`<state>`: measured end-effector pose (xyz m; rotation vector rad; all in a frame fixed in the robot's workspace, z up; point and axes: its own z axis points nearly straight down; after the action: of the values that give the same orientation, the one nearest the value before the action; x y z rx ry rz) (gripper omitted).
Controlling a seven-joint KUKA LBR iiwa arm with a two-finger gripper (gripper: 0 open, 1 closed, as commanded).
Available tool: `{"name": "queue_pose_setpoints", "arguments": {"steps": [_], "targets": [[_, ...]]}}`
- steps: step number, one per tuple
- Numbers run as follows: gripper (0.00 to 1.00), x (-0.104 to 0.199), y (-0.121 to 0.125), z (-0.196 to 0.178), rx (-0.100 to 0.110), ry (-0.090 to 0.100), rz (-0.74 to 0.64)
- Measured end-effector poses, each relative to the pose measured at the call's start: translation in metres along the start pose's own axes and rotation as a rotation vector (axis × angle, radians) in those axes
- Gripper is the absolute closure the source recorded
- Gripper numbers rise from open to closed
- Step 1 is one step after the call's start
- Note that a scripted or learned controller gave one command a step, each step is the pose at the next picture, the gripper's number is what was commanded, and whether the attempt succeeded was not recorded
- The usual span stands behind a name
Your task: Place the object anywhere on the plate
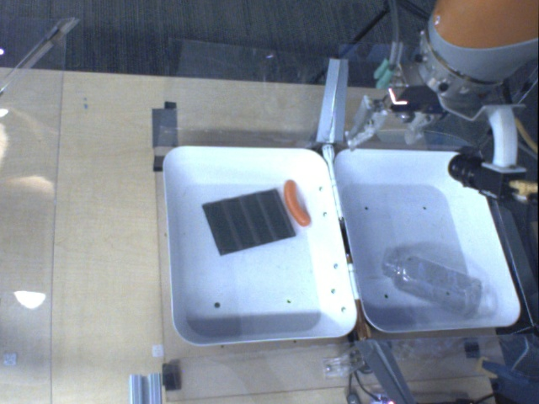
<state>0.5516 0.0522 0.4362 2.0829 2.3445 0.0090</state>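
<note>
A dark grey ribbed rectangular plate (249, 220) lies flat in the left bin (194, 301), slightly turned. A small orange oblong object (296, 202) rests on the bin floor against the plate's right edge, close to the bin's right wall. My gripper (374, 121) hangs high over the back rim where the two bins meet, well behind and to the right of the orange object. The grey wrist with its orange band (484, 11) fills the top right corner. Nothing shows in the gripper.
A clear plastic bottle (434, 280) lies on its side in the front part of the right bin (404, 188). A metal upright (333, 99) stands behind the divider between the bins. A black fitting (476, 171) juts over the right bin's far right rim.
</note>
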Motion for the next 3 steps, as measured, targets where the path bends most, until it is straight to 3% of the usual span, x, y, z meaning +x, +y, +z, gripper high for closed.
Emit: {"name": "queue_pose_setpoints", "arguments": {"steps": [1, 2, 3], "targets": [[0.0, -0.002, 0.014, 0.001, 0.003, -0.001, 0.431], [0.0, -0.013, 0.031, 0.001, 0.004, -0.002, 0.736], [0.0, -0.033, 0.053, 0.002, 0.003, -0.002, 1.169]]}}
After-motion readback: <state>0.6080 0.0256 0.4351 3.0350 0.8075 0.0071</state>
